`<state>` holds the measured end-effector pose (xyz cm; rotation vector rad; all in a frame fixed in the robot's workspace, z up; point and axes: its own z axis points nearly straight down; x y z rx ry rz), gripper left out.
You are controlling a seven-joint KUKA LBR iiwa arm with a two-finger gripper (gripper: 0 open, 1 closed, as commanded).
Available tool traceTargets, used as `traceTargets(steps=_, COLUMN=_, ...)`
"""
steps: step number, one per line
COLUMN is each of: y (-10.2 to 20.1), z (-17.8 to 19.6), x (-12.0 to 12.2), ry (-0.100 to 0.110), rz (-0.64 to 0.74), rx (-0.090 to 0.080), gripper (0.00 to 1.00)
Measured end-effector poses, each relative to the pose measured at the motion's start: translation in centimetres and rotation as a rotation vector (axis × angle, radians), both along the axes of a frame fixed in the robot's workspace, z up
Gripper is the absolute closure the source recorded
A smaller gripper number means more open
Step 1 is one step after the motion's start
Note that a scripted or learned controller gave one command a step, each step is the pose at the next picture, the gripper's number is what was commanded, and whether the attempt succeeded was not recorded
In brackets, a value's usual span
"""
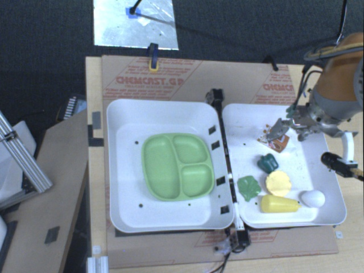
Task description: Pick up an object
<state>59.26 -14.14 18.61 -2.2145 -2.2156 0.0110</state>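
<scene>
I've got the gripper [278,132] low in the right bin [330,209], can't tell its jaws' state, brown packet [277,143] right beneath, teal block [268,163] just nearer me.

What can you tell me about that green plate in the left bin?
The green plate is pale green, looks like smooth plastic, with rounded corners and three compartments: one long one on the left and two smaller ones stacked on the right. All three look bare. It lies flat, right side up, near the middle of the left bin, turned slightly askew. Nothing else touches it.
</scene>
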Motion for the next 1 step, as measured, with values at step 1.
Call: traceTargets(steps=1, y=0.03, z=0.72, x=0.31, ry=-0.012, rz=0.003, rx=-0.002, gripper=0.0)
